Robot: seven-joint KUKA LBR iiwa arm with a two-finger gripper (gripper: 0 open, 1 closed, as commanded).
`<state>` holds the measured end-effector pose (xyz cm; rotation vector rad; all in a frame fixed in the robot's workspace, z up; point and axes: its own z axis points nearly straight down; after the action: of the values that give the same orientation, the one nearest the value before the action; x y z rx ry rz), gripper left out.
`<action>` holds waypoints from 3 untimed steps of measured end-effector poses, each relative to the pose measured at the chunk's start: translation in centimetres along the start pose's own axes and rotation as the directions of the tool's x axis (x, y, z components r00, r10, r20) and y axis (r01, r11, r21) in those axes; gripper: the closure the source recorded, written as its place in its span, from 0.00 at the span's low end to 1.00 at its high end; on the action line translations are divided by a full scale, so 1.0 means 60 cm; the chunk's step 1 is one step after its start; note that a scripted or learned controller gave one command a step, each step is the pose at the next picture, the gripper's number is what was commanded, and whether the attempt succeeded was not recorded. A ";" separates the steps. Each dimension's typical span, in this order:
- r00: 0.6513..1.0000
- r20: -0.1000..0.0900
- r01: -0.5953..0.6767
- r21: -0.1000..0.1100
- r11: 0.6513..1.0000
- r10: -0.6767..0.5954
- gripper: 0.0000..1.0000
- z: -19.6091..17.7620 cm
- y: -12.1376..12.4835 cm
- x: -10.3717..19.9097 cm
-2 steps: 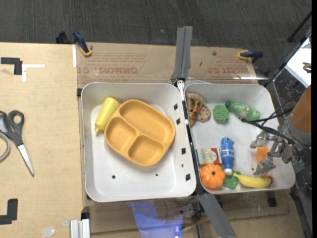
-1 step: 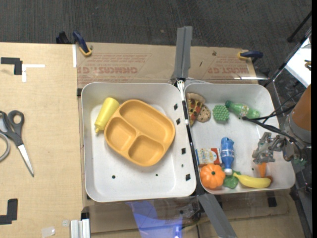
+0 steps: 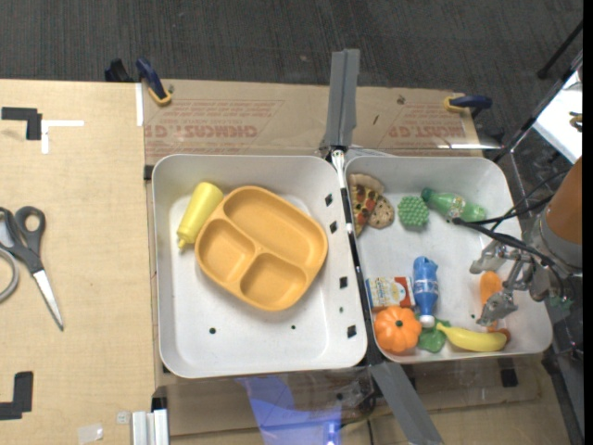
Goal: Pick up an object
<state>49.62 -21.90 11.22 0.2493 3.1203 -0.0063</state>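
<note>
1. On the bench's left side, outside the bins, a pair of scissors lies flat on the wood.
2. Next comes the left bin, which holds an orange divided plate with three compartments; a yellow bottle lies touching the plate's far-left edge.
3. Across the divider, the right bin has a pizza slice at its far-left corner, a green bumpy ball just beside it, and a green bottle further right.
4. Nearer the front of that bin sit a small carton, a blue bottle lying beside it, an orange pumpkin, a small green piece and a banana along the near wall.
5. At the right bin's right side, the gripper hangs low over the floor of the bin, its fingers spread apart.
6. A small orange object lies right at those fingers; it looks to sit between them, though the view is too cluttered to say it is held.
</note>
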 end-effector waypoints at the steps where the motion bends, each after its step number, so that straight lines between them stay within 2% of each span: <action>1: 1.000 -0.008 0.010 -0.002 1.000 -0.010 0.00 0.033 -0.001 -0.017; 2: 1.000 -0.003 0.013 0.000 1.000 -0.013 1.00 0.016 0.000 -0.020; 3: 1.000 -0.004 0.013 0.000 1.000 -0.013 0.00 0.016 0.001 -0.021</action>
<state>50.85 -22.06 10.24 0.2292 3.1254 -0.0057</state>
